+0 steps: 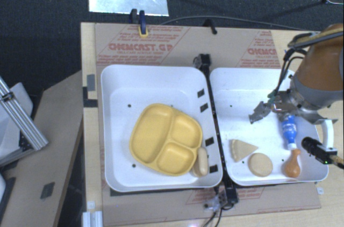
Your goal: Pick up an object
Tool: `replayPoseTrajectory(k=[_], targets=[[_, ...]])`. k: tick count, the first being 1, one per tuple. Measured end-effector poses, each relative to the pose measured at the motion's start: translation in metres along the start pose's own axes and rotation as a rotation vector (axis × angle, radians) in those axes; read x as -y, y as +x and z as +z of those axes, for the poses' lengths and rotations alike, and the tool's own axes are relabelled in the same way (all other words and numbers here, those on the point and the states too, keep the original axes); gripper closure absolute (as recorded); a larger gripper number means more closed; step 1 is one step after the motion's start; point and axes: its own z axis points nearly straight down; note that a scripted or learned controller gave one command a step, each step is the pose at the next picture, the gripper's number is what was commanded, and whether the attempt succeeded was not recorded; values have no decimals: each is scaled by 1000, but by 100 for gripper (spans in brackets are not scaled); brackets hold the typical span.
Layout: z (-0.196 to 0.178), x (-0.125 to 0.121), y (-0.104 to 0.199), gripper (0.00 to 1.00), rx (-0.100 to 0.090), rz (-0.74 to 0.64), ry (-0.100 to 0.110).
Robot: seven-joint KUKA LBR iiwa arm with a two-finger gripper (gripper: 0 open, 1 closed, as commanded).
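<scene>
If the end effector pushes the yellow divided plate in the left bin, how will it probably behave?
The yellow divided plate looks like rigid moulded plastic, so it should probably slide as one stiff piece, not bend. It lies flat and wide, so tipping seems unlikely. A small beige piece rests against its lower right edge and would likely be pushed along.

The arm [322, 67] is cut off by the right edge and hides the top of the blue bottle [289, 132].
</scene>
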Motion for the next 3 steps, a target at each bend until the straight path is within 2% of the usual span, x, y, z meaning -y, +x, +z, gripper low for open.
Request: replayPoseTrajectory(k=[1,2,3], targets=[[54,2,-10,0,1,1,0],[40,0,-10,100,2,-1,-6],[-23,-1,-15,100,4,-2,-12]])
